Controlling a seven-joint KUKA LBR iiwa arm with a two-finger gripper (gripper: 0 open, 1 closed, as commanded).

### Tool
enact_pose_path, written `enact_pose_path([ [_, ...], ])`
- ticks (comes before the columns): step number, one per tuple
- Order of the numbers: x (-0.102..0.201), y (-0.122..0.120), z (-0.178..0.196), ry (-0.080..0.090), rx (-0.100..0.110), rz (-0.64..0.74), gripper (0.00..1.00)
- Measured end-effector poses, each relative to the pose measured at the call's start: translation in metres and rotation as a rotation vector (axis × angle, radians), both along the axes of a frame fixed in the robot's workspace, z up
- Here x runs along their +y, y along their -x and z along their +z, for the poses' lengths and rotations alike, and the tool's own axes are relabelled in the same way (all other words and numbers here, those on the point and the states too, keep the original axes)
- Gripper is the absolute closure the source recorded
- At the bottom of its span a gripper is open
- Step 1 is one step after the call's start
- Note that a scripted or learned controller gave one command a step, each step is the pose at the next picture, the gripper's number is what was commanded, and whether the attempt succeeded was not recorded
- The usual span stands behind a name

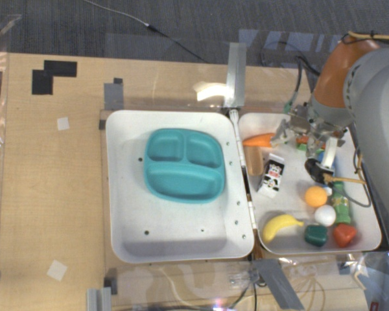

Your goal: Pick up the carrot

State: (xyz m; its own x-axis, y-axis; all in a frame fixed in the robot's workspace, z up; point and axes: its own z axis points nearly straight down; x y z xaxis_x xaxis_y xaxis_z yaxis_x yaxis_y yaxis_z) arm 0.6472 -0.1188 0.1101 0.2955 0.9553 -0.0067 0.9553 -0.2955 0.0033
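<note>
The orange carrot (258, 140) lies at the back left of the right bin (369, 235), its tip pointing toward the divider. My gripper (297, 133) hangs low over the back of that bin, just right of the carrot's thick end. The wrist and cables cover the fingertips, and I cannot tell whether anything sits between them.
The left bin (126, 238) holds a teal divided plate (183, 164). In the right bin lie a small printed card box (271, 175), a brown block (253, 161), an orange ball (316, 195), a white ball (324, 215), a banana (281, 226), a green bottle (340, 203), a green piece (315, 236) and a red piece (344, 234).
</note>
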Motion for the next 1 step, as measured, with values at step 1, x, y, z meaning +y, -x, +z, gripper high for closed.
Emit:
enact_pose_path([
  [1,0.0122,0.0011,-0.0104,0.017,-0.013,0.022,0.0],
])
